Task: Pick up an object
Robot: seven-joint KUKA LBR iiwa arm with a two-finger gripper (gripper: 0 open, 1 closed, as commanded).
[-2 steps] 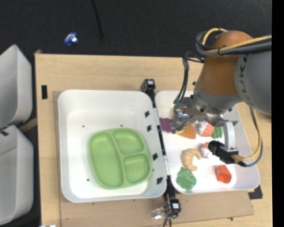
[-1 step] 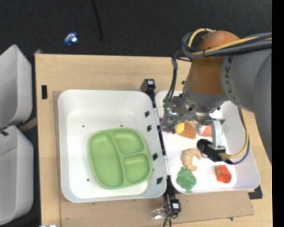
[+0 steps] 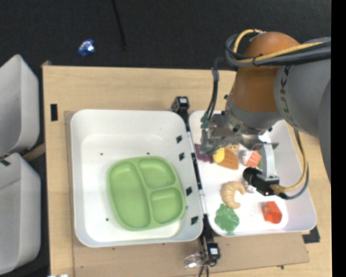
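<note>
**Arm low over the toy food in the right bin**

While the big grey and orange arm (image 3: 259, 91) leans in from the right, its gripper (image 3: 210, 138) sits low over the far left part of the right bin (image 3: 300, 212). The arm hides the fingers, so nobody can tell if they are wide, narrow or holding a toy. Just beside the gripper lies a yellow and orange toy (image 3: 226, 157), with a small purple piece (image 3: 203, 154) at its left. Nearer in the same bin lie a tan croissant (image 3: 233, 193), a green leafy toy (image 3: 226, 219) and a red block (image 3: 271, 212). A green divided plate (image 3: 145, 191) rests in the left bin (image 3: 92, 137). Both bins sit on the wooden counter (image 3: 57, 91).
</note>
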